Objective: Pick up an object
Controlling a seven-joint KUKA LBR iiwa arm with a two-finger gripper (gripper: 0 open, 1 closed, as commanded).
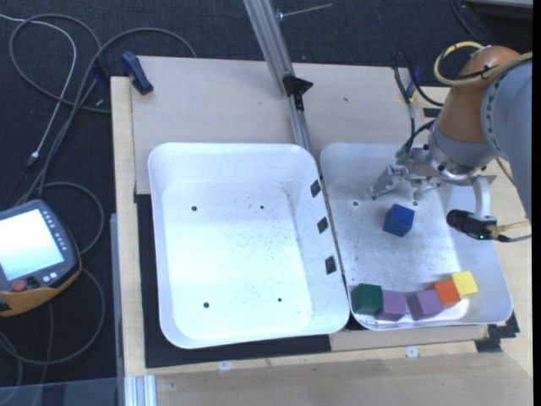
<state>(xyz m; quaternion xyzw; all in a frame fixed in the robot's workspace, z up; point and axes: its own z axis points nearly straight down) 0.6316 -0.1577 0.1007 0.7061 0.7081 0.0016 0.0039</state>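
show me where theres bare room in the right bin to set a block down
Bare floor lies in the right bin left of the blue cube, toward the divider. The near edge is crowded: green, purple, orange, yellow blocks.

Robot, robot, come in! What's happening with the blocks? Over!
Gripper above right bin, nothing held. Blue cube alone just below it, untouched. Green, purple, orange, yellow blocks lined along bin's near edge. Nothing blocks the cube.
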